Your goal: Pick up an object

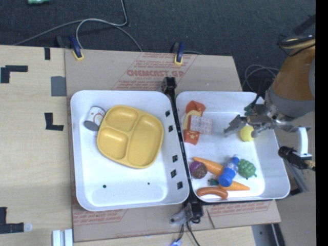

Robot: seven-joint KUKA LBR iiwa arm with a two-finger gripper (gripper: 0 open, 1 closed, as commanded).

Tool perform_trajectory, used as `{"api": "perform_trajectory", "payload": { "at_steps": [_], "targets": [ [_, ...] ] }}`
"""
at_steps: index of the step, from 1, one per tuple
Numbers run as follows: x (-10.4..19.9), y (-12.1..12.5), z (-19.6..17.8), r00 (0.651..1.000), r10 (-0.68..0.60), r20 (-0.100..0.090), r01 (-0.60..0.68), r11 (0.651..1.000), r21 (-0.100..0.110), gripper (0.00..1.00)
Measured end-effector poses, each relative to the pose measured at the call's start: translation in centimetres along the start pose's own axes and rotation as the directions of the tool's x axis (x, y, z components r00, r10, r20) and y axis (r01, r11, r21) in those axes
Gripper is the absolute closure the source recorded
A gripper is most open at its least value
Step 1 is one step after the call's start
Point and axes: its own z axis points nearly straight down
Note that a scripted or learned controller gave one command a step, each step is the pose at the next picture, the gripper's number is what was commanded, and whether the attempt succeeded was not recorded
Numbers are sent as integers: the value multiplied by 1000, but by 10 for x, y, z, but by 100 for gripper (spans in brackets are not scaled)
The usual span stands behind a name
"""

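Here, every place is told from the right bin.

Landmark: the right bin (266, 186), white and shallow, stands just beside the left bin (82, 188).

Tool: the gripper (247, 127) hangs over the upper right part of the right bin. Its two dark fingers spread apart, one toward the bin's middle and one toward its right wall, so it is open.

Task's thing: a small yellow ball (247, 133) lies in the upper right part of the right bin, between the spread fingers. Whether they touch it cannot be told; it is not lifted.

Handling: the ball seems light, smooth and round, probably a toy fruit, so it may roll or slip out. The best hold is probably across its widest middle, with the fingers low around it.

Other things in the right bin: a red and yellow packet (193, 123) near the left wall; an orange carrot (208, 164), a purple ball (199, 170), a blue bottle (228, 172) and a green toy (246, 168) near the front wall.

Left bin: a yellow divided plate (130, 136) and a small can (94, 118) just beside it.
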Motion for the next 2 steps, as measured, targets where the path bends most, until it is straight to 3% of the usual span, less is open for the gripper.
{"api": "perform_trajectory", "payload": {
  "at_steps": [1,2],
  "targets": [
    [-66,0,27,1000,2,2,-2,1000,0,0],
    [-35,-41,114,1000,0,1,0,1000,-4,0]
  ]
}}
